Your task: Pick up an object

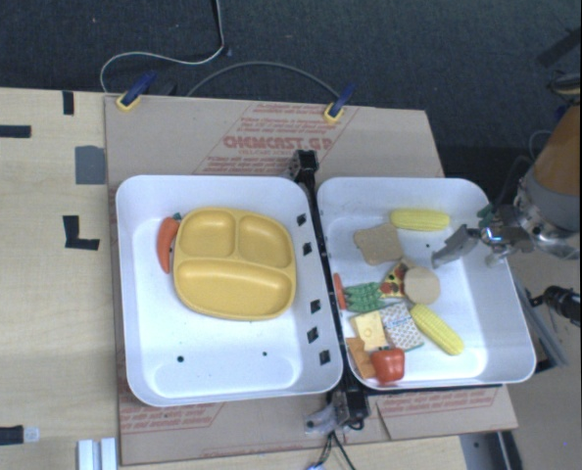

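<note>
— Arm? Reaches in from the right edge, grey, with the orange band showing above the wrist.
— And the gripper? Stretched out leftward and angled slightly down. 1 grey finger plainly seen; too blurred to judge the gap.

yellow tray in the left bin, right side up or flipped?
Right side up. The yellow tray shows its three recessed compartments facing the camera, lying flat in the left bin beside a carrot.
</note>
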Robot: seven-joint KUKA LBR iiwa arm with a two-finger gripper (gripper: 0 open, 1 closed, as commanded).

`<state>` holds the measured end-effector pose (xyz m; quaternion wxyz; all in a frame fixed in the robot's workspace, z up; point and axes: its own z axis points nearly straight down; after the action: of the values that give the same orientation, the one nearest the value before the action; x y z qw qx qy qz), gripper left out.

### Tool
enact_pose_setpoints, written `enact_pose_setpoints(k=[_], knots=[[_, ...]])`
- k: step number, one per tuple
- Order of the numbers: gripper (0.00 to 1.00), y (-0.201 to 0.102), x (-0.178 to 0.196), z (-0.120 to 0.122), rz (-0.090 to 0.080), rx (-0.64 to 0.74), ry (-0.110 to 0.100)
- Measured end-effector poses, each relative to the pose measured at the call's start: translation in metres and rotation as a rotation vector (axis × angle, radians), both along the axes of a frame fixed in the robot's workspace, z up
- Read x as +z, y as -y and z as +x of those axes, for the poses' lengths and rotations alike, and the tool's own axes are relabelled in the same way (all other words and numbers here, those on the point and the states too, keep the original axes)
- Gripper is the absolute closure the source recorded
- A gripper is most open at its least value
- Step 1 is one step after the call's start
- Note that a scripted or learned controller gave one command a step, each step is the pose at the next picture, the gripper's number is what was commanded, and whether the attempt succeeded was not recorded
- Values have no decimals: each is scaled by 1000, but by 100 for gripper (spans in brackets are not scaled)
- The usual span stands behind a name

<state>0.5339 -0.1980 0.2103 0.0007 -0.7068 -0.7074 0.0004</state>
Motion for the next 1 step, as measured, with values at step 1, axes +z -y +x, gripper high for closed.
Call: enact_pose_setpoints(k=[1], knots=[[0, -75, -45, 67, 2, 9, 0]])
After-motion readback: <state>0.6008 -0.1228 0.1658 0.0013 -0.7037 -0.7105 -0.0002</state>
